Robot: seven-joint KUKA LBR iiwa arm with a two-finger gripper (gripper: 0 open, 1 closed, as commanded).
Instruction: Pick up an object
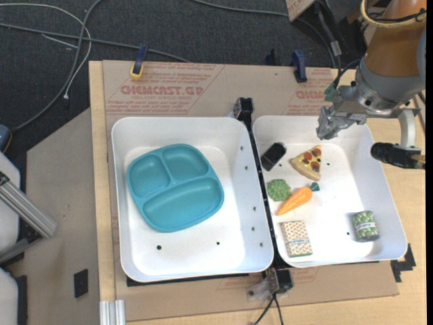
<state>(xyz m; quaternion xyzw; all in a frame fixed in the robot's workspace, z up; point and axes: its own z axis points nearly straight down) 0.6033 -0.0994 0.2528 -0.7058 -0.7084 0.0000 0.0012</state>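
The right bin [379, 181] holds a pizza slice [307, 162], a black block [272, 156], a green broccoli piece [278, 189], an orange carrot [296, 200], a patterned cracker box [296, 238] and a green can [365, 225]. My gripper [329, 128] hangs over the bin's far edge, above and to the right of the pizza slice. Nothing shows between its fingertips, and their spacing is too small to read.
The left bin [128, 249] holds a teal divided plate [176, 186]. A black clamp [243, 107] sits between the bins at the back. Blue clamps [140, 59] [298, 65] grip the cardboard's far edge. A black handle [396, 154] juts in at the right.
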